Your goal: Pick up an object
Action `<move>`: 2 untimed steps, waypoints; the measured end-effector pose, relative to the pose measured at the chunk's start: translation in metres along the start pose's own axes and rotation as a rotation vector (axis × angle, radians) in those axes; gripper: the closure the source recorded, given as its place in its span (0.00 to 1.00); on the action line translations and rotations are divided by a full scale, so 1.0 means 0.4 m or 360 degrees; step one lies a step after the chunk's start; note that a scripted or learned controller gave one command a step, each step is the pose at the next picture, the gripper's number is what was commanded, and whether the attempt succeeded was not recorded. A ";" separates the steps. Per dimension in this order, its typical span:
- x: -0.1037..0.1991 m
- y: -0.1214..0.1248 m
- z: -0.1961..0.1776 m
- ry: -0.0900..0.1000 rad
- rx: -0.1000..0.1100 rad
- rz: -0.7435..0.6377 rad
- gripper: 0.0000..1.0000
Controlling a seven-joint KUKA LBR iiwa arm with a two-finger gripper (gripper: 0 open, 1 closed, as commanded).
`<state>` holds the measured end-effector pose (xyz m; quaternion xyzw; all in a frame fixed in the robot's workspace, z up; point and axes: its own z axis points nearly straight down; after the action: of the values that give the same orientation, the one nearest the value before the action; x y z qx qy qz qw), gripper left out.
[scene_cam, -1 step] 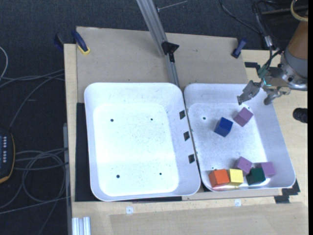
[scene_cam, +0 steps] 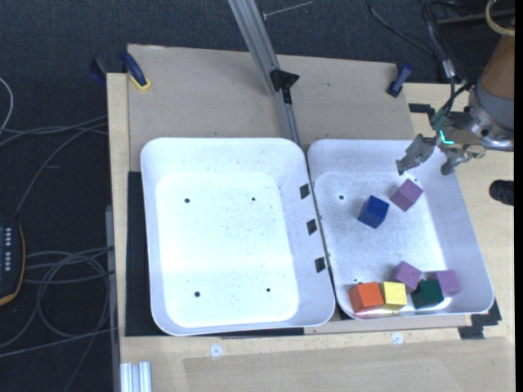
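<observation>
The hand [scene_cam: 431, 159] hovers over the far right part of the right bin [scene_cam: 466, 219], its two fingers spread apart with nothing between them. A purple block [scene_cam: 406, 194] lies just below it, a blue block [scene_cam: 373, 211] beside that. Orange [scene_cam: 367, 296], yellow [scene_cam: 395, 294], green [scene_cam: 426, 293] and two more purple blocks [scene_cam: 408, 273] cluster along the bin's near edge. The left bin [scene_cam: 163, 162] sits alongside on the desk [scene_cam: 212, 80].
</observation>
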<state>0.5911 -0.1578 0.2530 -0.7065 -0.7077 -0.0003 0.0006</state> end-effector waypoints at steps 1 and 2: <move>0.002 0.010 0.155 0.0001 0.0011 0.0002 0.00; 0.001 0.013 0.262 0.0000 0.0008 0.0002 0.00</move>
<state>0.5964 -0.1573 0.1482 -0.7069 -0.7073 0.0015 0.0025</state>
